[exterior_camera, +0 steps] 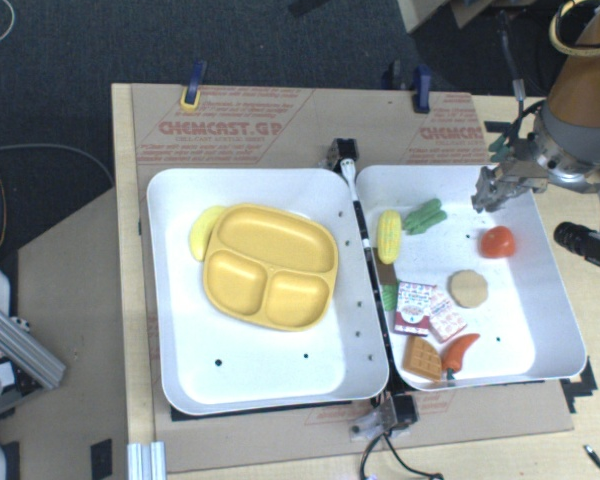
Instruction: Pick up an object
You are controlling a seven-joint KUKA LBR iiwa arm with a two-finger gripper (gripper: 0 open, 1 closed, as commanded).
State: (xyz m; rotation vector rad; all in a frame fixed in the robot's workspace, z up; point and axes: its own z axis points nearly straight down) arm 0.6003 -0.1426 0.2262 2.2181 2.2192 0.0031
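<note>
Working the right bin (540, 348) | we see the gripper (488, 196) hovering at its twelve o'clock, finger state we cannot tell | red tomato (497, 241) just beside at five o'clock | we should centre over it, then descend straight.

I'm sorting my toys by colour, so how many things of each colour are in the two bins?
Yellow: 3: plate, banana, corn
Green: 1: pickle
Red: 2: tomato, chili pepper
Tan or brown: 2: cookie, waffle
Red-and-white: 2: packets
Total: 10
</note>
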